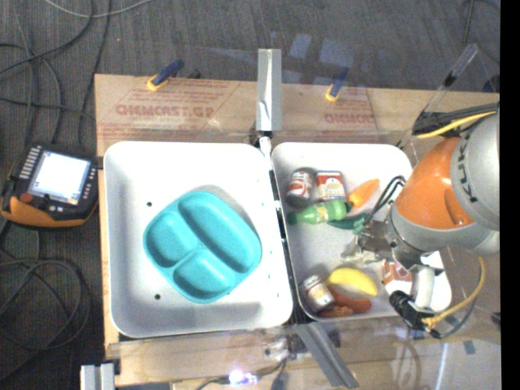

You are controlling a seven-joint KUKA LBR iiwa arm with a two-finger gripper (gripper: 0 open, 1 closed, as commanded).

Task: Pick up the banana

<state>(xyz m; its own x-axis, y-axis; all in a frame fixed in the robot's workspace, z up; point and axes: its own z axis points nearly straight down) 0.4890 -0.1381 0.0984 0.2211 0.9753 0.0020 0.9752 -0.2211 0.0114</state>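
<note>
The banana [354, 281] is a short yellow piece lying near the front of the right bin [325, 152], between a brown can [314, 292] and a red item [352, 304]. My gripper [364, 240] hangs over the right bin just behind the banana, under the orange-banded wrist [431, 197]. It appears close above the bin floor and apart from the banana. Dark cabling and the wrist body hide its tip.
At the back of the right bin lie a small can [300, 185], a red-and-white can [330, 187], an orange carrot [363, 192] and a green bottle [320, 214]. The left bin [122, 218] holds a teal divided tray [203, 244].
</note>
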